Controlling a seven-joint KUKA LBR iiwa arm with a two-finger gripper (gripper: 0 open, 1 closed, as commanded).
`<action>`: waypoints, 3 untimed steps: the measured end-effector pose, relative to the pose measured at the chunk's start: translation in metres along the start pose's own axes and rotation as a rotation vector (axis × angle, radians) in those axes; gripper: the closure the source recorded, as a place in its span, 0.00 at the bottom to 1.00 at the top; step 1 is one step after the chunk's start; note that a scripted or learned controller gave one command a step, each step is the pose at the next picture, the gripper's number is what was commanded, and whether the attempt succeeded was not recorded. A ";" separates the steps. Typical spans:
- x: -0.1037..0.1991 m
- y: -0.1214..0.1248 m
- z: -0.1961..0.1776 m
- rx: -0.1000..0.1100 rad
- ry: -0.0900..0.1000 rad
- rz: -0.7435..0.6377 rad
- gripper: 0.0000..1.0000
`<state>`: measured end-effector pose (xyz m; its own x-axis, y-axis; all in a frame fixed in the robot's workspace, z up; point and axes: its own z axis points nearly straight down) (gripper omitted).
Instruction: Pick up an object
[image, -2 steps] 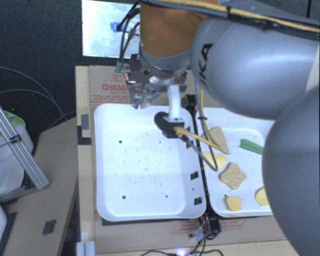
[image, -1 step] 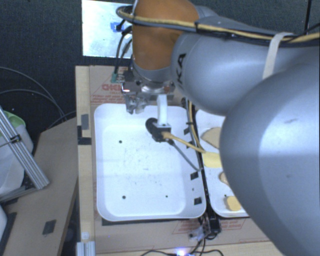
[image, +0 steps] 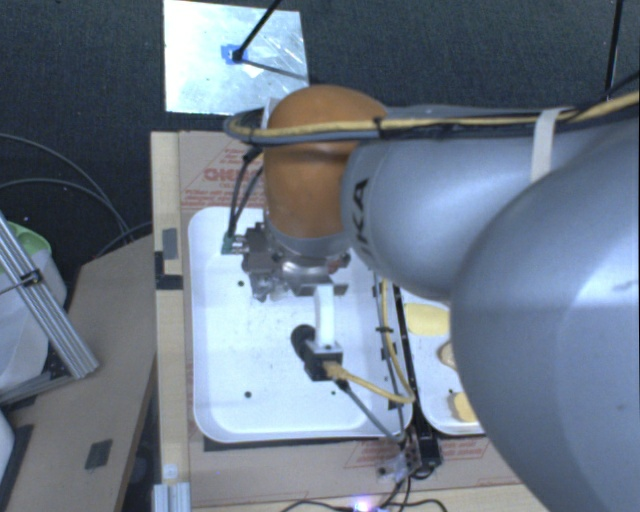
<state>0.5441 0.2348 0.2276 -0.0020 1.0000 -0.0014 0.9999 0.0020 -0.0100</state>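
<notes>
Centre frame, over left bin (image: 240, 400): gripper (image: 265, 272) hangs above bare floor; opening cannot be told, no object seen in it. Candidates: pale yellow pieces (image: 428, 320) in right bin (image: 432, 418), centre-right, half hidden by arm. Judgement: shift over one piece, descend straight, straddle before closing.

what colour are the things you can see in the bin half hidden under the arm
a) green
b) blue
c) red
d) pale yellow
d: the pieces lying in the white bin, at the edge of the grey arm, are pale yellow.
</notes>
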 end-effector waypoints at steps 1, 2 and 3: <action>-0.001 0.069 0.005 -0.015 0.003 0.003 1.00; -0.007 0.016 0.075 -0.001 -0.001 0.002 1.00; 0.002 -0.049 0.014 -0.010 0.005 -0.004 1.00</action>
